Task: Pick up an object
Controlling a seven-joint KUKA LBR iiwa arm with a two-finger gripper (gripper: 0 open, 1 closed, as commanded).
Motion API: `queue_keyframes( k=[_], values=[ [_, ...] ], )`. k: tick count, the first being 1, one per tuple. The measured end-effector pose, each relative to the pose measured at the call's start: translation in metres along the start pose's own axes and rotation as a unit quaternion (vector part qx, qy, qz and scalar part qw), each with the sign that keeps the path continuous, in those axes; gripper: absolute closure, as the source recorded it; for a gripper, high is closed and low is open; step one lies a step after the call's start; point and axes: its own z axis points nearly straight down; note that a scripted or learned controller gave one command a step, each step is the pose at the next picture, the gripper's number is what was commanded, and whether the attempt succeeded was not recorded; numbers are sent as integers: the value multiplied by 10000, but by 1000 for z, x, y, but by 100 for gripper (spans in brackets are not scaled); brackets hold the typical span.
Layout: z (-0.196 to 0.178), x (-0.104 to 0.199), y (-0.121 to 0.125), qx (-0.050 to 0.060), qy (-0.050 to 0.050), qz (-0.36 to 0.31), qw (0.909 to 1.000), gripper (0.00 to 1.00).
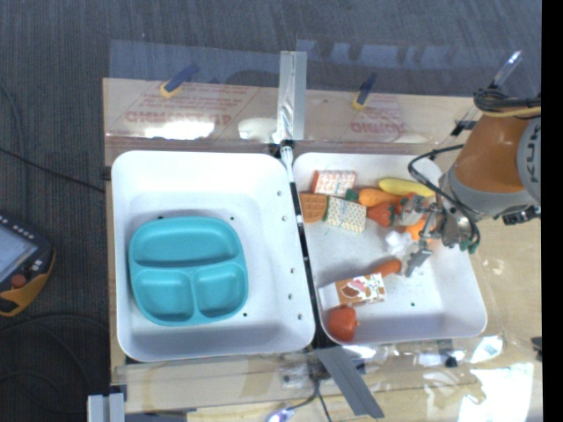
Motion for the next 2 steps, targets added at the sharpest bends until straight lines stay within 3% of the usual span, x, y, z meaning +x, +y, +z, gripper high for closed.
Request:
queue_keyframes(
  k=[1, 2],
  values=[
    [-9, -2, 1, 17, -12, -11, 10000, 100],
    [-119, -39, 39, 1, 46, 606, 9982, 100]
  ],
)
